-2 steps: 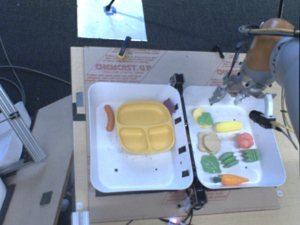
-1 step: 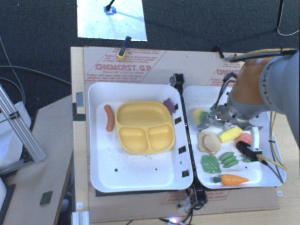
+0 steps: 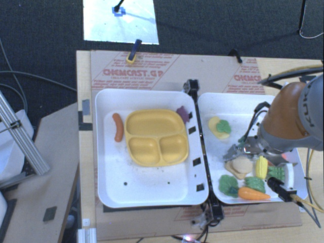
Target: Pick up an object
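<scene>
The gripper (image 3: 237, 152) hung low in the right bin (image 3: 210, 135), apparently reaching for a tan bread piece (image 3: 240, 165) just below; whether its jaws were spread could not be told. Corn (image 3: 261, 167), a carrot (image 3: 253, 194) and broccoli (image 3: 228, 185) crowded close, demanding a clean descent.

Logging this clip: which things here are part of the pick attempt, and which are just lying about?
In play: grey two-finger gripper; beige bread-shaped toy beneath it; yellow corn toy; orange carrot toy; right white bin.

Lying about: yellow compartment plate; orange sausage toy; left white bin.
</scene>
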Robot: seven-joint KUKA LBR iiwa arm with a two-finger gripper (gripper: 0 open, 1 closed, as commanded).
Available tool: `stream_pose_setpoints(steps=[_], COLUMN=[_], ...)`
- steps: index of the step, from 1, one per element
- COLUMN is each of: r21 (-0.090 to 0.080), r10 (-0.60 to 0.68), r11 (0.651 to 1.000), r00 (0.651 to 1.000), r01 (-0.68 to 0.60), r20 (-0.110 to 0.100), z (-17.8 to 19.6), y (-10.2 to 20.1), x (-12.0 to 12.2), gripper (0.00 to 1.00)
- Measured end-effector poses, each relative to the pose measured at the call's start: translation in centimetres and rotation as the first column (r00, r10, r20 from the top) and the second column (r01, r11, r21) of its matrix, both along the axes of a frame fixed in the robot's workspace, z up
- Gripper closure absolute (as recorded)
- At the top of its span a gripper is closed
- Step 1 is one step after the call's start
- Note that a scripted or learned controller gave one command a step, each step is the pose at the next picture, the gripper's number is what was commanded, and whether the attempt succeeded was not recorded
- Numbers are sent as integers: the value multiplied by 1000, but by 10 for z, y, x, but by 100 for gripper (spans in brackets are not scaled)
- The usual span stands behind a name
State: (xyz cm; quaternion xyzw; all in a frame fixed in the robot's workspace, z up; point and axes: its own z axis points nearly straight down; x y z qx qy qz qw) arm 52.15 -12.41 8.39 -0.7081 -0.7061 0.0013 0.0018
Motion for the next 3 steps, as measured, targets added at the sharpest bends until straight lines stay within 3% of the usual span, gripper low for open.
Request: stream_pose_setpoints(steps=[1,2,3], r21=[-1,6,2], r10=[4,20,12], r11=[1000,1000,1000], r00=[1000,1000,1000], r01=[-4,-20,-12], r20=[8,12,20], z=[11,105,223], y=[2,130,150], x=[4,-34,-33], gripper=[100,100,100])
